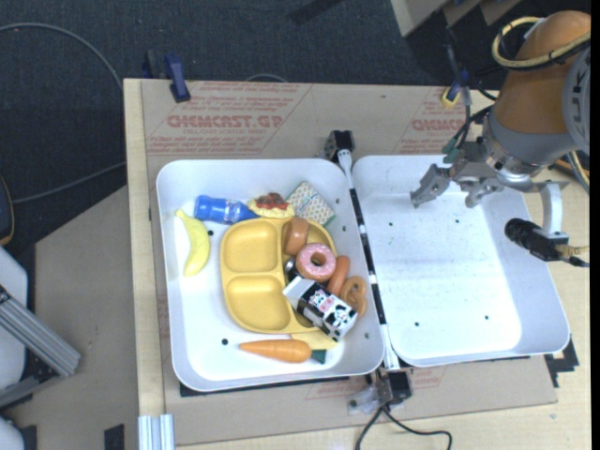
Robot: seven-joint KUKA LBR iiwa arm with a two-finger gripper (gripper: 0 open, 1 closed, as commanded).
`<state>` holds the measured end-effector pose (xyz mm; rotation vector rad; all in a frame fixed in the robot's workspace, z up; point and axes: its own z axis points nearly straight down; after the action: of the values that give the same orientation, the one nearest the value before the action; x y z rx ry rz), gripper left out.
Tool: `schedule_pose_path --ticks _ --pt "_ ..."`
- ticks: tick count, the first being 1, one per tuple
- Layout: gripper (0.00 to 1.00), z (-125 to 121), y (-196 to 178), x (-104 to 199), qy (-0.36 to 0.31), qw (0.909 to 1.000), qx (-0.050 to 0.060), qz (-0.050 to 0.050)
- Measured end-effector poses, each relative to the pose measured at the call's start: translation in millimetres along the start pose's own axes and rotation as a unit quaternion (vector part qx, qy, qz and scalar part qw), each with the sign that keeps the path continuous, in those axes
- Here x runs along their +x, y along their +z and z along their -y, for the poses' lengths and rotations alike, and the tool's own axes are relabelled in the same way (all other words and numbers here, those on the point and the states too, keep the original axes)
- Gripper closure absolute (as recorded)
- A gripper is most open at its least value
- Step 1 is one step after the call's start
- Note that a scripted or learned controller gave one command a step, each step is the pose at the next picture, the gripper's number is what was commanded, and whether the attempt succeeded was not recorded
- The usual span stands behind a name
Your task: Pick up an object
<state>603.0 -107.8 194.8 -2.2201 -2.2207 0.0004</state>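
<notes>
Bins (pixel 450 279) look smooth white plastic w/ slight sheen, surface (pixel 234 120) matt brown cardboard-like w/ red print, yellow tray (pixel 248 289) glossy plastic, carrot (pixel 277 350) matt.

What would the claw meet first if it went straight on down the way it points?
Probably the bare white floor of the right bin: the claw hangs over its upper part with nothing visible beneath it, though its height is unclear from this slant.

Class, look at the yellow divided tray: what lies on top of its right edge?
The pink donut and hotdog overlap the yellow divided tray; that rim is covered beneath them.
</notes>
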Motion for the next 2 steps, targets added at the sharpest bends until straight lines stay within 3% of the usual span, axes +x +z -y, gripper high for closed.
schedule_pose_path --ticks 1,2 --pt "0.0 -46.5 9.9 32.0 -0.001 1.0 -0.001 0.0" --pt "0.0 -63.1 23.1 -54.1 0.001 1.0 -0.001 0.002"
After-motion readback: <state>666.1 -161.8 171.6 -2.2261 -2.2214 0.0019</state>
